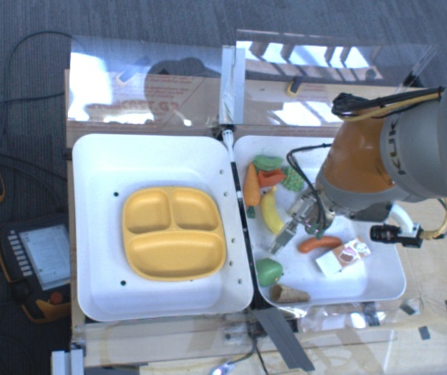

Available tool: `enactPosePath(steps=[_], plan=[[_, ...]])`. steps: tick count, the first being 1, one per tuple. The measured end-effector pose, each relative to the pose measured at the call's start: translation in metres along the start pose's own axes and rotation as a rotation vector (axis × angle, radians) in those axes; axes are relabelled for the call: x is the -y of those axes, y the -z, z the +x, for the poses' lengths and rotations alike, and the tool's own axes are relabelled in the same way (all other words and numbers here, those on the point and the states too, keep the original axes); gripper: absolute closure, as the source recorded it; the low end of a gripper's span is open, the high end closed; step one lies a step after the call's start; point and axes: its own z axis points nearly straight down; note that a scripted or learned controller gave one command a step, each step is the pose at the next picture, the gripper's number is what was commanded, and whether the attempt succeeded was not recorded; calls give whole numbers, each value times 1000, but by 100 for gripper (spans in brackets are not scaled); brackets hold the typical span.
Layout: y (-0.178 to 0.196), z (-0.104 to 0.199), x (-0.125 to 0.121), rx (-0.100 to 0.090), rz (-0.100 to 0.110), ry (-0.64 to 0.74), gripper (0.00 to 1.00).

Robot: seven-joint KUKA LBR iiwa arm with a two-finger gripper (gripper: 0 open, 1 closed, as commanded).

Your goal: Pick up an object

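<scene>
Where the dark carpet meets the table's left side, a black tablet-like device (42, 255) with a pale screen lies on the floor, with cables trailing above it. Next comes the left white bin (98, 170), which holds a yellow divided plate (175, 233) with three compartments, lying flat near the bin's middle. A central rim separates it from the right white bin (384, 283), where the loose objects are gathered.

Along that bin's left wall an orange carrot (251, 184) stands lengthwise, with a green leafy piece (268, 162) at its top and a red-orange piece (271, 177) just beside it. A darker green item (294, 180) lies right of those. Below them a yellow banana (272, 212) lies tilted, and lower still a green rounded fruit (268, 271) sits near the front corner, with a brown cone-shaped item (288, 294) at the front wall.

The claw (286, 237) reaches down and left from the wrist, its tip just right of the banana's lower end and above the green fruit; its metal parts blur together, so I cannot tell how far it is parted, and nothing shows between them. Right of it lies a red-orange sausage-shaped piece (319, 244), then a white and red packet (344, 257). The grey arm with its orange band (356, 158) hangs over the bin's right half.
</scene>
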Motion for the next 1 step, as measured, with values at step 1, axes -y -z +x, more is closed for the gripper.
enactPosePath(steps=[1], plan=[[1, 23, 21, 6, -2, -37, 0]])
